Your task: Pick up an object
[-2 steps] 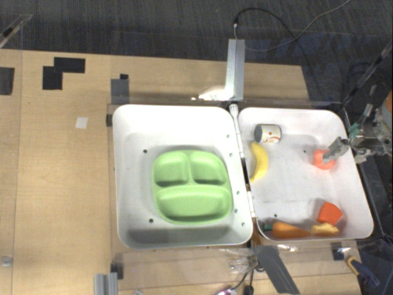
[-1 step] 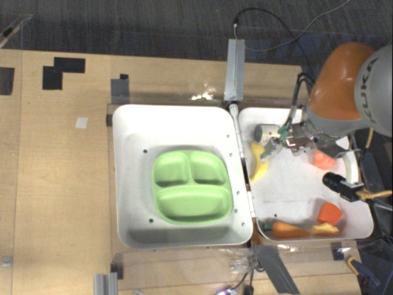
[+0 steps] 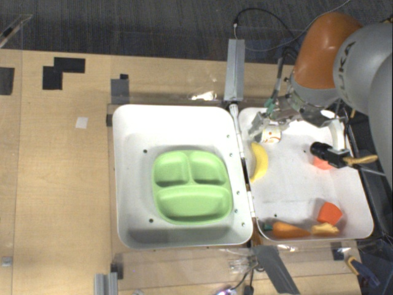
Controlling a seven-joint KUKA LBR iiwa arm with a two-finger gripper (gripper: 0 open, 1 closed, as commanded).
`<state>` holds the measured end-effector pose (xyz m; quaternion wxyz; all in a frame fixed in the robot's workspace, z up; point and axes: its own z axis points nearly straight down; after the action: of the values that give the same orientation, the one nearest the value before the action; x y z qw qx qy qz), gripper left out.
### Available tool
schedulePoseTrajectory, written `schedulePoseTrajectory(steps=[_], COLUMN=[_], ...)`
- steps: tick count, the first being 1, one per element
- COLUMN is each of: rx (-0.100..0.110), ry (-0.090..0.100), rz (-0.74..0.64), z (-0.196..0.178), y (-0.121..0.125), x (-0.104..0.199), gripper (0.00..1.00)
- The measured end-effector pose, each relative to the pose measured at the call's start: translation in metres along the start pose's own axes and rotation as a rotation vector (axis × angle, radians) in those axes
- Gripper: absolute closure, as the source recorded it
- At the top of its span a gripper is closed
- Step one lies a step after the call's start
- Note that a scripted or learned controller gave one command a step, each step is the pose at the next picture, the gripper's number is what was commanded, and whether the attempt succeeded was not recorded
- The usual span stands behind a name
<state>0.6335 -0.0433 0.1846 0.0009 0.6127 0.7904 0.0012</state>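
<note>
We see the left bin [image 3: 132,165], well left of the tool [image 3: 270,123], bearing a green tray [image 3: 190,185]. The tool hangs over the right bin's [image 3: 295,183] far left corner; its spread we cannot tell. A banana [image 3: 260,162] lies just below it.

Taking the divider [image 3: 241,158] between the two bins as the landmark: left of it lies the left bin [image 3: 132,134], with a sectioned tray [image 3: 192,184] in its middle. Right of it lies the right bin [image 3: 362,217]. A banana [image 3: 260,161] lies just beside the divider, the gripper [image 3: 270,120] above the bin's far corner near it. A carrot [image 3: 290,230], a block [image 3: 330,212] and a small piece [image 3: 325,228] sit along the near wall, farther right
</note>
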Motion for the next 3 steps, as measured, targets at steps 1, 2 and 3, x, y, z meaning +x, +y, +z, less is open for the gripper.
schedulePoseTrajectory(steps=[1,2,3], rx=[-0.003,0.006,-0.008], ry=[-0.002,0.004,-0.003], rz=[-0.162,-0.393,-0.395], z=[-0.002,0.096,0.082], y=[0.006,0.014,0.017], x=[-0.009,-0.052,-0.051], gripper=[0.0,0.0,1.0])
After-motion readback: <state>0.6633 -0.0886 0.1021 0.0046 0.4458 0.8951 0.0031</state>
